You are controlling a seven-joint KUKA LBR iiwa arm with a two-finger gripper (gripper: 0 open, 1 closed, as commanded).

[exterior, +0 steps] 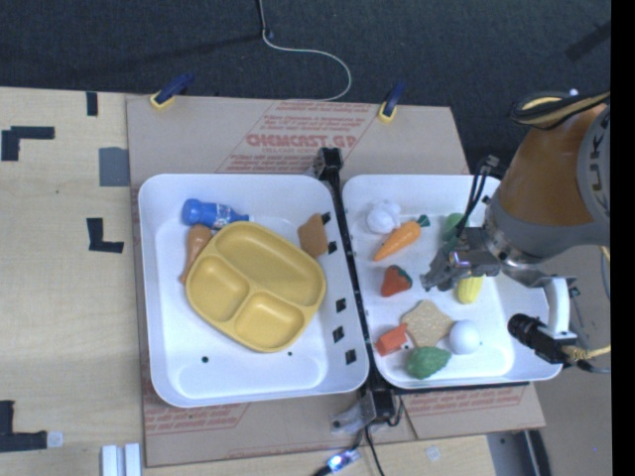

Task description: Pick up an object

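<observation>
**Hand lowered into the right bin, no object yet seen held**

The hand (pixel 448 271) is seen low inside the right bin (pixel 496 370), close beside a yellow corn cob (pixel 469 288) and a green item (pixel 452 224). Whether it is released or clenched cannot be told, since its tip is dark and small here. The step in hand is judged to be the approach to a grasp. Nothing is seen lifted off the bin floor. Candidates lie near: a carrot (pixel 399 238), a strawberry (pixel 396 281), a cracker (pixel 428 321) and a white ball (pixel 463 338) (the corn cob being closest). A settled descent over one item, a firm closing and a straight lift are what the next move is judged to call for.

On the cardboard sheet (pixel 288 137) laid over the tabletop, red print reading "CHEMCAST" can be made out, inverted; the smaller lines are not legible.
</observation>
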